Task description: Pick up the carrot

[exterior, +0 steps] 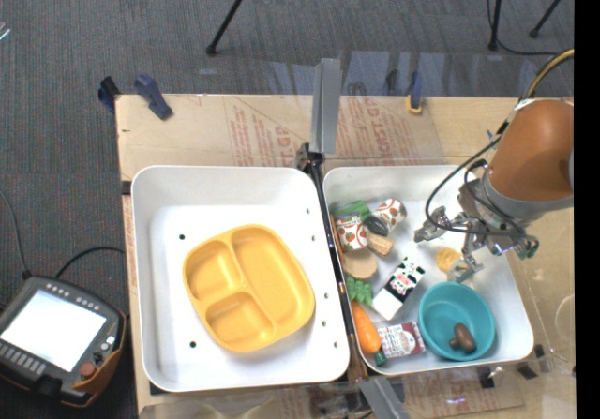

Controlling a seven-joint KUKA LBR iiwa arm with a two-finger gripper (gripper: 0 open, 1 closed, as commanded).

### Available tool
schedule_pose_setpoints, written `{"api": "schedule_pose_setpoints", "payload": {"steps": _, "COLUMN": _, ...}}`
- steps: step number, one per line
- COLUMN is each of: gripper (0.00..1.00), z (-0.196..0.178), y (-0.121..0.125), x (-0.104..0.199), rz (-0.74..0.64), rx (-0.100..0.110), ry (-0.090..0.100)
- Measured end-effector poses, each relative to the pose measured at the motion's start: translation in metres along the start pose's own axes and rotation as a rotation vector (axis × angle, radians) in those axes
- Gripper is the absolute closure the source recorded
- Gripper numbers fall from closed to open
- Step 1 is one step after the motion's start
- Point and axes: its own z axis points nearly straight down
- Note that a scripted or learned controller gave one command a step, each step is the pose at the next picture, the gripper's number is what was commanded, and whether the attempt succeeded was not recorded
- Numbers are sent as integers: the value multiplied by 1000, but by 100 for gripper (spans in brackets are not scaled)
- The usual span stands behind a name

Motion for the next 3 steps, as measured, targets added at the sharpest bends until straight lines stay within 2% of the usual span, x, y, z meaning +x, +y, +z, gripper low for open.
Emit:
{"api": "schedule_pose_setpoints", "payload": {"steps": 1, "gripper": 0, "z": -1, "y": 5, "x": -3, "rz": 280, "rx": 0, "ry": 0}}
{"api": "schedule_pose_setpoints", "payload": {"steps": 2, "gripper": 100, "z": -12, "y": 6, "x": -5, "rz": 278, "rx": 0, "ry": -3}}
{"api": "schedule_pose_setpoints", "payload": {"steps": 3, "gripper": 100, "z": -127, "y": -8, "x": -16, "rz": 75, "rx": 7, "ry": -11}}
